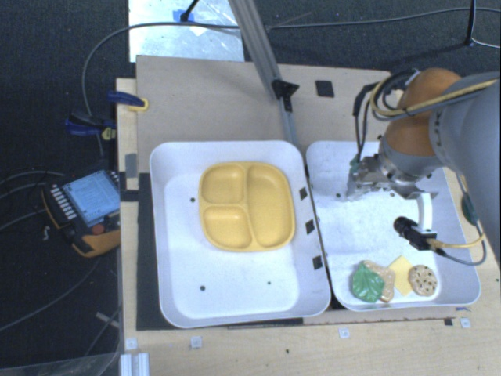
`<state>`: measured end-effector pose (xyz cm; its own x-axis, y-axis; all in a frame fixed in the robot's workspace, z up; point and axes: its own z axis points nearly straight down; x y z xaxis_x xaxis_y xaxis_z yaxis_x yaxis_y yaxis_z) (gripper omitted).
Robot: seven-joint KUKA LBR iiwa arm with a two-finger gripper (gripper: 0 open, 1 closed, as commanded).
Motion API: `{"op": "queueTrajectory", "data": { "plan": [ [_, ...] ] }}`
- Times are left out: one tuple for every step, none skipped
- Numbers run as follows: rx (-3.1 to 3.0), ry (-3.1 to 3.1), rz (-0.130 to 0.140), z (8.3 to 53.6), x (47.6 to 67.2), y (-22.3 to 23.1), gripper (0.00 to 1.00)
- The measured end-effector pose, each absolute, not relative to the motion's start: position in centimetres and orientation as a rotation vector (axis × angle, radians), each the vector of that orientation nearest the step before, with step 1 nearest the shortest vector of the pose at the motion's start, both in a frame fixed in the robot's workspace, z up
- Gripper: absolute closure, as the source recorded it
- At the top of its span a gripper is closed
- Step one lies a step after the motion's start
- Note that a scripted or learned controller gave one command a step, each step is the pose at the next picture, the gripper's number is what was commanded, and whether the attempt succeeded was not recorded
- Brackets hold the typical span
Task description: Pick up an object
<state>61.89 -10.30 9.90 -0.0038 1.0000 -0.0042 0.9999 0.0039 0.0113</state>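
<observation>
Camera view from above has the arm reaching into the right bin (329,159) with its gripper (362,180) low over the bare floor near that bin's far left corner; whether the tool is spread or closed cannot be told from this angle, and nothing is seen in its grasp. The likely targets sit well apart from it, along the right bin's near edge: a green leaf-shaped piece (365,282), a yellow wedge (401,273) and a round speckled cookie (423,280), bunched together and partly touching. That crowding is the main risk, I judge: a descent there could nudge neighbours aside or catch two pieces, and flat items against the bin wall may slip out. The left bin (176,233) holds a yellow divided plate (246,206), lying nearer its far edge.
</observation>
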Motion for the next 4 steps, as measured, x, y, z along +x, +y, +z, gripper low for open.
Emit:
{"op": "queueTrajectory", "data": {
  "plan": [
    [2.218,2.218,0.006,15.9,61.3,-10.8,1.0],
    [2.212,2.221,0.007,22.2,61.7,-11.4,1.0],
    [2.215,2.225,0.003,22.3,61.8,-11.4,1.0],
    [2.212,2.232,0.001,21.4,59.9,-6.7,1.0]
  ]
}}
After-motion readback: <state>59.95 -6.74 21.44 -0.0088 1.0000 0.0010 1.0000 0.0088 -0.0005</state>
